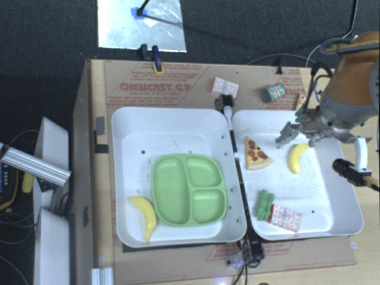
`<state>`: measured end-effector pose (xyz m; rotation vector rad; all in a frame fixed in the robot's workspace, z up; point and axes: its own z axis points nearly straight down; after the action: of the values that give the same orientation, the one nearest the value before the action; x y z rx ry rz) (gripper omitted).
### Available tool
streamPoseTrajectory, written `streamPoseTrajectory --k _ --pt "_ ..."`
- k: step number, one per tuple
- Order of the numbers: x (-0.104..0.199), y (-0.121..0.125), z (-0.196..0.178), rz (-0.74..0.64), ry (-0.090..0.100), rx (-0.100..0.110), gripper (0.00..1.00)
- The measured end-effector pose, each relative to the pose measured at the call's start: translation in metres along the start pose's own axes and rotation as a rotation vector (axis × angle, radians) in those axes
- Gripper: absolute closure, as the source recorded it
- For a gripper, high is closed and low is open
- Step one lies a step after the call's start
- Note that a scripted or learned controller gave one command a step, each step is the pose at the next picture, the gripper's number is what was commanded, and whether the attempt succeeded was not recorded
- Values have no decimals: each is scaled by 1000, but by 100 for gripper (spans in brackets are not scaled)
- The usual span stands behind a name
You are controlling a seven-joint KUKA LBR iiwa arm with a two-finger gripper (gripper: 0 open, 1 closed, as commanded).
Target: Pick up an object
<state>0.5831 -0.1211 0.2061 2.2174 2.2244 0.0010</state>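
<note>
While the gripper is hung over the right bin around 12 o'clock with its claw spread wide and nothing held, a small banana is parked just below it. A pizza slice sits at 9. A green sectioned plate and another curved banana are kept in the left bin.

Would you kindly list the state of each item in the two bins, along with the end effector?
Green plate: upright, left bin.
Left banana: lying beside the plate.
Pizza slice: flat, right bin.
Right banana: lying loose, just below the end effector.
Green piece: lying, ungrasped.
Packet: lying flat.
End effector: above the right bin, holding nothing.
</note>
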Motion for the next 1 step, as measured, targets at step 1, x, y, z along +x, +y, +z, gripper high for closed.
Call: streamPoseTrajectory --k 1 --pt "-37 24 107 2 -2 -1 0"
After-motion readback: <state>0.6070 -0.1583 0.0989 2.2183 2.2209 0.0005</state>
